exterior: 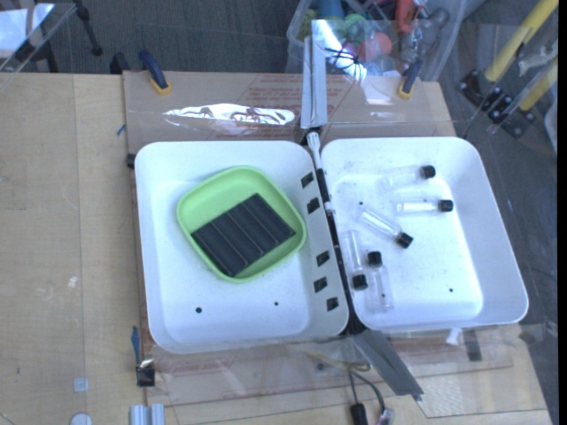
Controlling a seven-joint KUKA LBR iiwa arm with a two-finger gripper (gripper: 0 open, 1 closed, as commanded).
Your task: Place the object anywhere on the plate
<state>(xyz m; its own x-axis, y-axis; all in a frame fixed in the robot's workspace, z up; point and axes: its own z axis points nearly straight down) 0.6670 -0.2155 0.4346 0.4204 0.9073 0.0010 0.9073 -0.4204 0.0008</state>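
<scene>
A light green square plate [199, 204] lies tilted in the left white bin [168, 308]. A dark ribbed rectangular block [242, 234] rests on it, toward the plate's near right side. In the right white bin [478, 273] lie several clear vials with black caps: one at the far side [407, 175], one at mid right [423, 206], one slanted in the middle [385, 227], and two near the divider at the front [354, 257] [378, 282].
A raised divider with dark slots [319, 237] separates the bins. A clear plastic tub of colourful items [381, 16] stands behind the bench. Blue-orange clamps [155, 73] [409, 76] hold the back panel. Wooden bench surface [62, 237] extends left.
</scene>
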